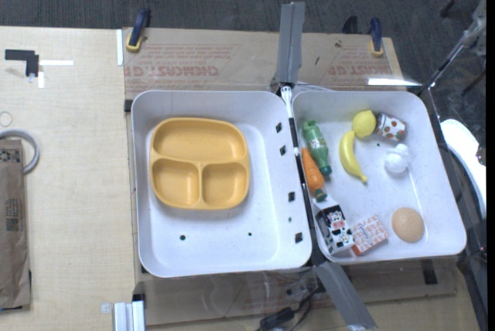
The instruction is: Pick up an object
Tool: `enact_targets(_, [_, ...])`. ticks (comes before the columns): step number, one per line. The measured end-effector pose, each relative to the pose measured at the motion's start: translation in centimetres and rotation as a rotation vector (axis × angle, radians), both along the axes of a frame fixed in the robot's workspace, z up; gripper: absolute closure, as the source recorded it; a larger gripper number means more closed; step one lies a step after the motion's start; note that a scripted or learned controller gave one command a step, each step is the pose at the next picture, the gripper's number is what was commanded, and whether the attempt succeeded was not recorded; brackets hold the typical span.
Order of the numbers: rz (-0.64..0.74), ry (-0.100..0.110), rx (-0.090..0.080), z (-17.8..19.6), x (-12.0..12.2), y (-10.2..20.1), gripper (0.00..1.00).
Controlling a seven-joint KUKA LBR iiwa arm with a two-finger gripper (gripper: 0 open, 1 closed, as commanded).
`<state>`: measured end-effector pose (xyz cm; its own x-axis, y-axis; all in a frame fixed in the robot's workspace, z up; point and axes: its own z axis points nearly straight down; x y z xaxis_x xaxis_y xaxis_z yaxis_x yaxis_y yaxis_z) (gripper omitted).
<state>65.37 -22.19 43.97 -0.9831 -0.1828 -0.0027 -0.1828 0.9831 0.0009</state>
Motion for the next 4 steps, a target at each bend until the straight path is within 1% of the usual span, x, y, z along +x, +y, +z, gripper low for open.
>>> enact_targets(1, [0.380, -0.001, 0.001, 0.0, 0.7, 1.0, 1.00])
enact_targets(2, [0.692, -0.001, 0.001, -0.1, 0.7, 0.0, 1.00])
enact_targets(3, [0.780, 0.001, 0.002, 0.0, -2.2, 0.0, 1.00])
enact_targets(4, [1.150, -0.003, 0.002, -0.1, 0.7, 0.0, 1.00])
